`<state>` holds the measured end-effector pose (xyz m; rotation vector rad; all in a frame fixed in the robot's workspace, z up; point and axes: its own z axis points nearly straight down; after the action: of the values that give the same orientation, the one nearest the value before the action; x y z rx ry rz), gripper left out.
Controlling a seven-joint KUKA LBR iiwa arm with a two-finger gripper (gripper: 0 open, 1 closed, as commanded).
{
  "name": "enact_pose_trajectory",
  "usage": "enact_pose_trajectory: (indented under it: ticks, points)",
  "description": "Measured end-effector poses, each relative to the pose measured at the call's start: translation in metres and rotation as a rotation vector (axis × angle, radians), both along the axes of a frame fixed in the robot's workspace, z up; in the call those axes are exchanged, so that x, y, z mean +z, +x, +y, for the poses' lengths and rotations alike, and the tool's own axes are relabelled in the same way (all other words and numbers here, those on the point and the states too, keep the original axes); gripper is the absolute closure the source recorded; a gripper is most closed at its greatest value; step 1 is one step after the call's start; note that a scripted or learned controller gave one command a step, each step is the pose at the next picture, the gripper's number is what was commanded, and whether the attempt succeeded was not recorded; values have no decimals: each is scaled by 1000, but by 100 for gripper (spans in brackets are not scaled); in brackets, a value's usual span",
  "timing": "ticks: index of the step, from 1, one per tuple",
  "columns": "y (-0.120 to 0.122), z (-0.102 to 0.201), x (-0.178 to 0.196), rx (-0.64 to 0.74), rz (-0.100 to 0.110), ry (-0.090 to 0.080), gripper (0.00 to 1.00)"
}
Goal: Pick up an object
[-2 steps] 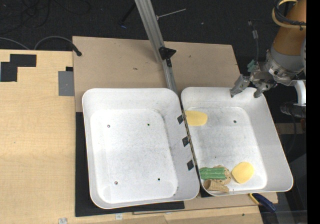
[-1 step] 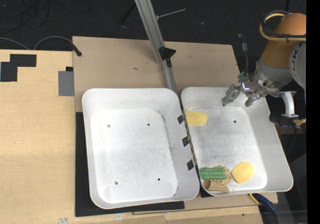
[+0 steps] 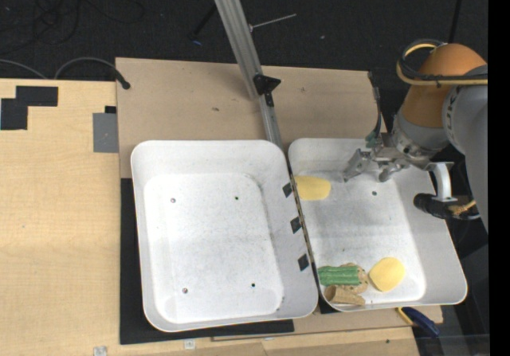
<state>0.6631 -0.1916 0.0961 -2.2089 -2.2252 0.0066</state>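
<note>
Camera view: two white bins are sitting side by side on the table point(image 3: 199, 99). The right bin point(image 3: 422, 243) is holding four objects: a yellow piece point(image 3: 312, 188) by its left wall, a yellow round point(image 3: 387, 274), a green item point(image 3: 339, 275) and a tan scrap point(image 3: 344, 295) near its front. The arm point(image 3: 437, 99) is reaching in from the right, its claw point(image 3: 371, 165) hanging over the bin's far end, spread open and gripping nothing.

You have two bins on the bench point(image 3: 72, 187). Take the right bin point(image 3: 434, 267) as landmark — the left bin point(image 3: 211, 231) touches its left side; inside it, one lump point(image 3: 312, 188) lies against the left wall, three more things point(image 3: 360, 279) crowd the near edge, and the gripper point(image 3: 373, 165) hangs over the far part.
</note>
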Motion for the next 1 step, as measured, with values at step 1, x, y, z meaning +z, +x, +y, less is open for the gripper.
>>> enact_pose_trajectory:
  ticks: [1]
  points:
    - [2, 0, 14, 2, -5, -2, 100]
